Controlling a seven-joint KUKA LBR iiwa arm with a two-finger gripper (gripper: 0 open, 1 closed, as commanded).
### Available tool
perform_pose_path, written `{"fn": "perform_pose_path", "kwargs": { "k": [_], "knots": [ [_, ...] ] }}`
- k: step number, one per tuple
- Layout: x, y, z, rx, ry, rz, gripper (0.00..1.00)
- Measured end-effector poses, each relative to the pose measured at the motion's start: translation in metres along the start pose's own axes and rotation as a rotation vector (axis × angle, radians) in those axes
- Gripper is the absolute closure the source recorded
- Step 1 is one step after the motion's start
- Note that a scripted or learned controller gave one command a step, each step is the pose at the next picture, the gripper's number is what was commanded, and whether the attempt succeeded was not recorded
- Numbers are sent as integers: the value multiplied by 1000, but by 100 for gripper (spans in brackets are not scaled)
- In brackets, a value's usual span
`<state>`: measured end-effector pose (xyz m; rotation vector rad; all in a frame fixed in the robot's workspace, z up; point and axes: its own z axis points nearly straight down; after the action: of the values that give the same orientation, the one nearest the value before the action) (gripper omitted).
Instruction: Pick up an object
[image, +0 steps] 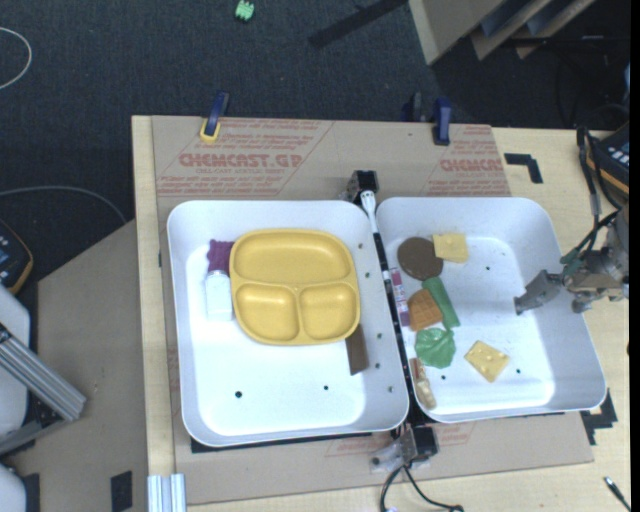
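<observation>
Hand (530, 297): over right bin (560, 395), grip state cannot be told | Nothing lifted | Cheese wedge (486, 360), brown disc (419, 257) lie untouched | Left: grasp, raise

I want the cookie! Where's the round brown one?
The brown cookie lies in the right bin, near its top left corner, beside a yellow cheese piece.
</observation>
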<state>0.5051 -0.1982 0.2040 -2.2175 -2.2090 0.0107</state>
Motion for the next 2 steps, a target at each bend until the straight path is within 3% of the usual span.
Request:
{"fn": "perform_pose_path", "kwargs": {
  "k": [1, 2],
  "knots": [
    [0, 3, -7, -13, -4, -4, 0],
    [3, 6, 56, -7, 0, -4, 0]
  ]
}}
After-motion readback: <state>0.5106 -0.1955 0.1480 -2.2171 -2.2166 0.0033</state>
